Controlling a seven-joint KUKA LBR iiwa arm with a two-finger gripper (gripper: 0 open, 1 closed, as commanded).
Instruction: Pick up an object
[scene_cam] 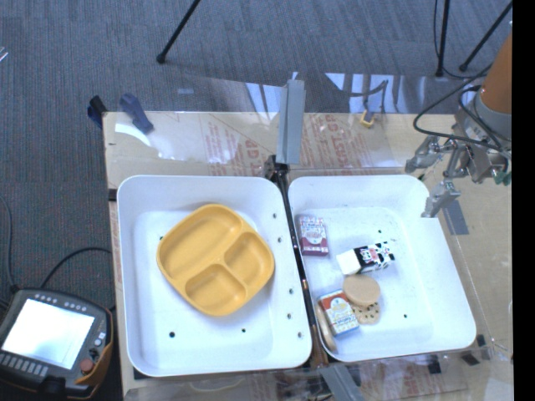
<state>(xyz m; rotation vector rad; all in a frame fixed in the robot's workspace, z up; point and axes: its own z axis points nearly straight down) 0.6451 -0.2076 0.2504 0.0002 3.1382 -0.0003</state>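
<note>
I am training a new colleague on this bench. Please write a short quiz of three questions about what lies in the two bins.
1. True or false: the yellow plate lies in the left bin.
2. Which is nearest the claw? A) red packet B) black-and-white carton C) round cookie
3. Fill in: the plate has ___ compartments.

Key: 1 true; 2 B; 3 three.

A robotics lab: teach pendant (pixel 52 337) on grey carpet, tripod legs (pixel 185 17), test bench (pixel 201 140)
</note>
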